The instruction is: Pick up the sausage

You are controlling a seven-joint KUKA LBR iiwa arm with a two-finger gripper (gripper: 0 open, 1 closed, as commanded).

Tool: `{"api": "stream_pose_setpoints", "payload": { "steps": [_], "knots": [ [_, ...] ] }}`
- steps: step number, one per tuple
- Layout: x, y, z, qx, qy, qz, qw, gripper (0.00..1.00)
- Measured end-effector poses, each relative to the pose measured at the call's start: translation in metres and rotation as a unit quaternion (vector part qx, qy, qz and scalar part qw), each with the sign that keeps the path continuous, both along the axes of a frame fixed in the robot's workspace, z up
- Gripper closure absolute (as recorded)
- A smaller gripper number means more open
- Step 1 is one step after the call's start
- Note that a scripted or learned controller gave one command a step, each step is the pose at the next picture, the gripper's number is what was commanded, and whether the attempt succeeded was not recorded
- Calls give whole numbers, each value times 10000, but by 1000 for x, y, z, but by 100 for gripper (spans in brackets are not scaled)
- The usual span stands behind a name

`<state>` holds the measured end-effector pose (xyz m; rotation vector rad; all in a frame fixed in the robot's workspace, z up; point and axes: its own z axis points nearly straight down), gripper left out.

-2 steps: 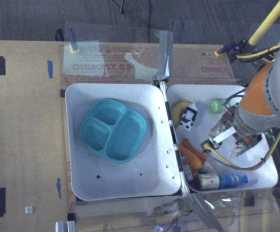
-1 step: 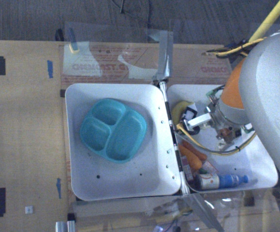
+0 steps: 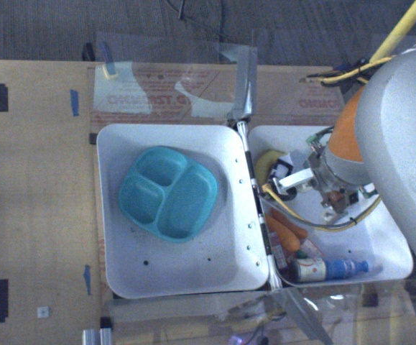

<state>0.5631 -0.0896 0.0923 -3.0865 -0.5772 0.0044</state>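
Sausage [image 3: 288, 233] is, as best I can judge, the orange-brown cylinder lying at a slant against the left wall of the right bin [image 3: 398, 254], close to the divider between the two bins. It sits low in a heap, probably because everything in that bin has slid toward the lower-left corner: a small bottle [image 3: 327, 270] with a red-and-white label and a blue end lies just below it along the near wall, touching or nearly touching its lower end, and a yellow object [image 3: 267, 164], rounded and partly hidden, rests further up the same wall. That crowding leaves me little room on the wall side of the sausage. My gripper [image 3: 335, 201] hangs over the middle of the right bin, beside the sausage and apart from it, with cables looped beneath my wrist; from this angle I cannot tell how my fingers stand, and I see nothing held in them. The left bin [image 3: 121, 264] holds a blue divided plate [image 3: 168, 192], set well away from my work. I judge the pick not yet begun: I would need to shift left and downward.
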Motion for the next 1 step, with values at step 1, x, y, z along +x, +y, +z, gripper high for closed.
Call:
{"api": "stream_pose_setpoints", "payload": {
  "steps": [1],
  "knots": [
    [4,-29,-5,3,-29,-807,9967,0]
  ]
}}
